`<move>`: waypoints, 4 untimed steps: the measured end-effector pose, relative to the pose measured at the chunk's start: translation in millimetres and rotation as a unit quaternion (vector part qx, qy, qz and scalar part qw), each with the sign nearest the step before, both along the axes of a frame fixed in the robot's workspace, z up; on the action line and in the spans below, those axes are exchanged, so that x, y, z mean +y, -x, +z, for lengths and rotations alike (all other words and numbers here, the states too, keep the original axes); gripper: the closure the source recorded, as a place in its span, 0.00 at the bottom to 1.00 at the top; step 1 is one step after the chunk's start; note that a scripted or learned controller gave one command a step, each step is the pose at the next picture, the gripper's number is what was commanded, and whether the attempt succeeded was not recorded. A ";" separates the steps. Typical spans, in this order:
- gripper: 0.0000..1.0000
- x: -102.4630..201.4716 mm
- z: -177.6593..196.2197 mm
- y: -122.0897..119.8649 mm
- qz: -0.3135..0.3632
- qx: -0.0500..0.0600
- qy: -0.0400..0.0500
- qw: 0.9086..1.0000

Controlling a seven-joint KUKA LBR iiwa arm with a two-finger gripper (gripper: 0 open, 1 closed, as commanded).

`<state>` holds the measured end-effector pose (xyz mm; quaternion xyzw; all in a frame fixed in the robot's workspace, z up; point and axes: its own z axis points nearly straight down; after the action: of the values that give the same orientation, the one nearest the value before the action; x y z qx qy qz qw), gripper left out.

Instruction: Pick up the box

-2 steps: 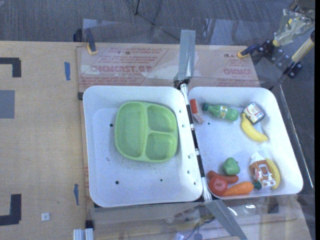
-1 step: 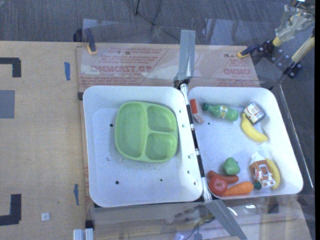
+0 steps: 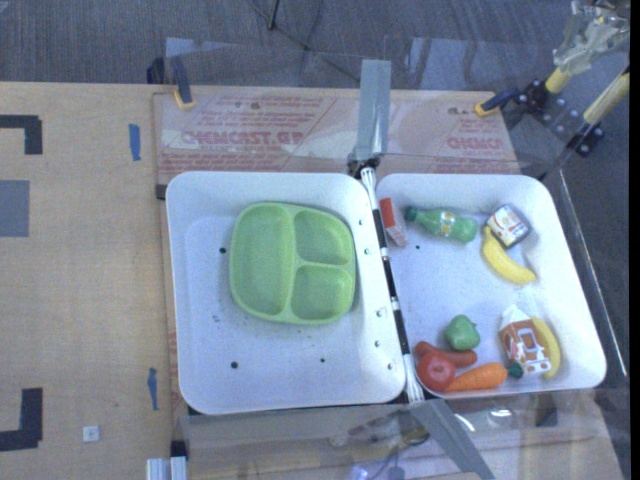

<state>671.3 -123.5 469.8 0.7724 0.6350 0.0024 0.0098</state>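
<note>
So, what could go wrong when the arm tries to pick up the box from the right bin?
The box lies close to the bin's lower right corner, beside a banana, so a grasp may catch the banana too or push the box against the bin wall. A second small carton sits near another banana at the top; the program might choose the wrong item.

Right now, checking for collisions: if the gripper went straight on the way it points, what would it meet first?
Unclear: the gripper looks blurred, beyond the far corner of the right bin. Going straight down, it would likely meet the yellow clamps, not its contents.
</note>
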 end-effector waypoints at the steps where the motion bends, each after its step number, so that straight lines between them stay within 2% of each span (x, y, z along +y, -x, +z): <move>1: 1.00 -15.2 -94.9 4.3 0.086 0.008 -0.005 0.996; 2: 1.00 -29.3 -129.0 17.2 0.034 0.009 -0.006 0.999; 3: 1.00 2.7 -33.7 4.1 -0.029 0.007 -0.005 1.000; 4: 1.00 4.2 -22.5 3.1 -0.027 0.004 -0.004 1.000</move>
<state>668.2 -119.3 447.3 0.7892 0.6141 0.0012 0.0039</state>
